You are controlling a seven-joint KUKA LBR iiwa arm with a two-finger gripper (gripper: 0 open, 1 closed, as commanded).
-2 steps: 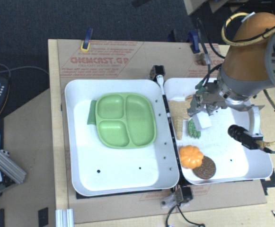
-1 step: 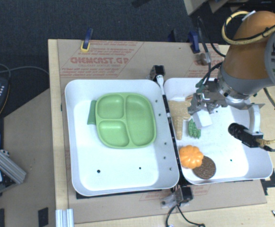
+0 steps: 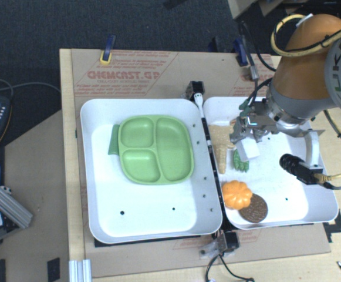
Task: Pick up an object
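Observation:
My gripper [image 3: 245,148] hangs low in the right bin [image 3: 311,207], near its left wall. Its tip sits right over a small green object [image 3: 241,163], touching or just above it. An orange pumpkin-shaped toy [image 3: 236,194] lies below that, at the bin's front left. A dark brown round disc [image 3: 255,209] lies against the pumpkin's right side. A tan strip [image 3: 219,147] runs along the bin's left wall. The grey and orange arm [image 3: 304,63] covers the back of the right bin.
The left bin [image 3: 100,210] holds a green divided plate [image 3: 156,148] with three compartments. A black part of the arm's hardware [image 3: 296,168] juts over the right bin's middle. Clamps and cables sit along the cardboard bench edges.

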